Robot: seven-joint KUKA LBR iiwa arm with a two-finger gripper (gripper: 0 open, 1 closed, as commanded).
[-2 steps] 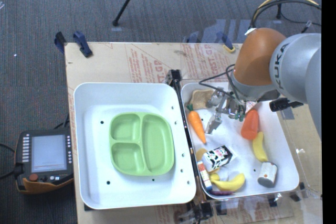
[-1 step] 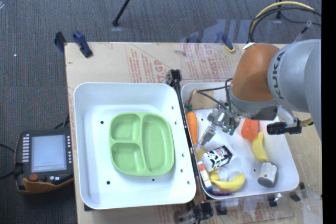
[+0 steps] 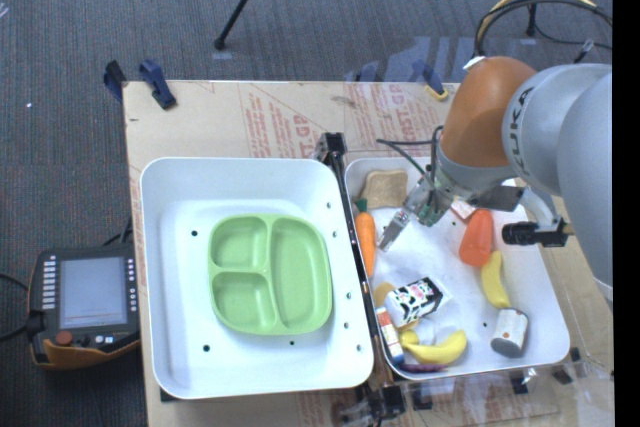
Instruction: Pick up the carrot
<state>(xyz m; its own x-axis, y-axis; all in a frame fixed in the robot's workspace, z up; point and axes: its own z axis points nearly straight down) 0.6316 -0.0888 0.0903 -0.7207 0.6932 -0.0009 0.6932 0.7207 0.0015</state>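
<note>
camera view looks down on our two bins, and the relation we care about sits in the right bin [image 3: 556,320]: the carrot [image 3: 366,242] lies against that bin's left wall, just beside the divider between the bins, and our gripper [image 3: 392,232] hangs just to its right in the picture, near it and a little above the bin floor as far as we can judge. the carrot's long axis runs roughly up and down the frame, parallel to the wall, with its top end near the slice of bread [image 3: 384,186] and its lower end pointing toward the small milk carton [image 3: 414,299]. our fingers [image 3: 386,234] look slightly parted and we see nothing between them, so we are carrying nothing; how wide the gap is we cannot read well at this size. there is only our one arm, reaching in from the right, so the coming move is, in our judgement, a short shift leftward toward the wall and then down. the fingers would want to close across the carrot's narrow width, not along its length, and the wall leaves little room for the finger on that side. a second orange thing, the orange pepper [image 3: 477,237], sits well off to our right beside a banana [image 3: 493,281]; it is not our target. the green plate [image 3: 272,275] in the left bin [image 3: 170,315] plays no part.
</note>
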